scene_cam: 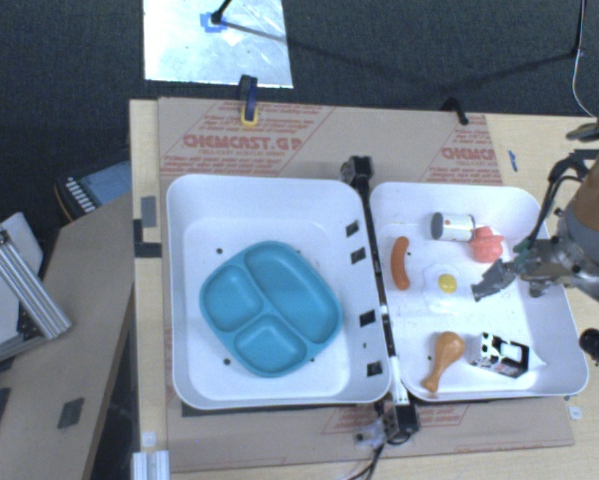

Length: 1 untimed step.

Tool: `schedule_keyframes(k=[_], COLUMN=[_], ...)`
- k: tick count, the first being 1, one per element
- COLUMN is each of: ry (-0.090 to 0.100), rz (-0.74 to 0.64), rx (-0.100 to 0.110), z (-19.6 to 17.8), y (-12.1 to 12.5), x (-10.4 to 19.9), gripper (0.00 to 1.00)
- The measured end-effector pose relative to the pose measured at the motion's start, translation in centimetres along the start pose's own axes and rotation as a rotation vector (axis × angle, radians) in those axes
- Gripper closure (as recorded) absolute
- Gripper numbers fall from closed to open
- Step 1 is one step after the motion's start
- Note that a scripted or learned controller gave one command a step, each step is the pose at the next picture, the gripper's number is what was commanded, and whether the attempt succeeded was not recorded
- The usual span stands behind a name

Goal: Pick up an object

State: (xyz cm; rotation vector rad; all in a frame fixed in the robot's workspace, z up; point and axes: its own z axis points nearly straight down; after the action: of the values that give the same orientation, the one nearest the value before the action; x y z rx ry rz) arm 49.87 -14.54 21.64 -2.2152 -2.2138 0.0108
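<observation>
- Two grey fingers [487,284] lead the way, but from where I stand I cannot tell whether they are spread or pressed together; nothing sits between them.
- Gripper [491,281] hangs over the middle of the right bin [554,318], reaching in from its right edge, arm [589,228] behind it.
- Just off the tip, toward the bin's centre, lies a small yellow piece on a white disc [446,283], the nearest candidate.
- Pink toy [487,244] is just beyond the gripper toward the far edge, beside a white and grey cylinder [452,226].
- Orange sausage [401,262] lies along the bin's left edge; a drumstick [443,357] and a black-and-white block [503,354] rest near the front edge.
- Left bin [194,218] carries a blue divided plate [269,308].
- My read: it's in the approach, no pick made yet.
- Next it needs to settle on one item, centre over it, drop and close.
</observation>
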Motion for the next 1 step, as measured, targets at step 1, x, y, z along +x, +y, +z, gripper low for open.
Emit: schedule_keyframes(k=[1], ry=[-0.002], rz=[-0.004], rx=[-0.012], z=[-0.66], y=[0.26], x=[0.08], gripper=[0.00])
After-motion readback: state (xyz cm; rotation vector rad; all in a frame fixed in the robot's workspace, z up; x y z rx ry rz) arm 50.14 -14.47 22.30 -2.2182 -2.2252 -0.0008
